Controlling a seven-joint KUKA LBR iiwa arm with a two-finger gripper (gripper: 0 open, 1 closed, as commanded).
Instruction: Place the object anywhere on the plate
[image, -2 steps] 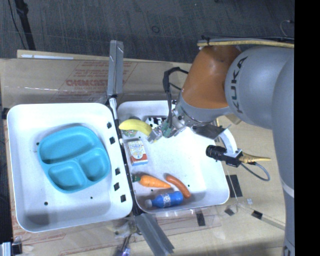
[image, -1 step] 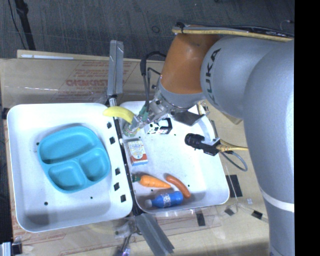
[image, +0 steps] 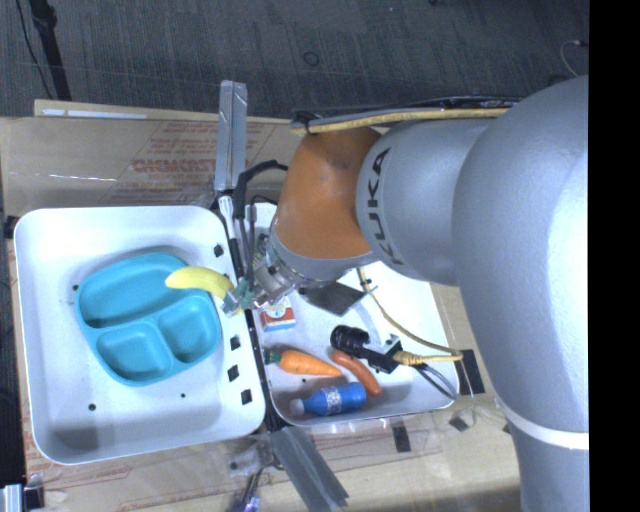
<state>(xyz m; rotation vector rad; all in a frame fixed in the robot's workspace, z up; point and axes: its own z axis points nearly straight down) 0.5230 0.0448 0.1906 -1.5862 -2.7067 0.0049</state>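
Observation:
A blue divided plate (image: 150, 325) lies in the left white bin (image: 60, 400). A yellow banana (image: 200, 280) rests across the plate's upper right rim, over the top compartment. My gripper (image: 243, 294) is right at the banana's right end, above the wall between the two bins. The big grey and orange arm covers the gripper from above, and the contact with the banana is hidden.
The right bin (image: 440, 395) holds an orange carrot (image: 305, 363), a red pepper (image: 358, 372), a blue bottle (image: 335, 400), a small red and white box (image: 278, 318) and a dark flat piece (image: 335, 297). The arm overhangs most of that bin.

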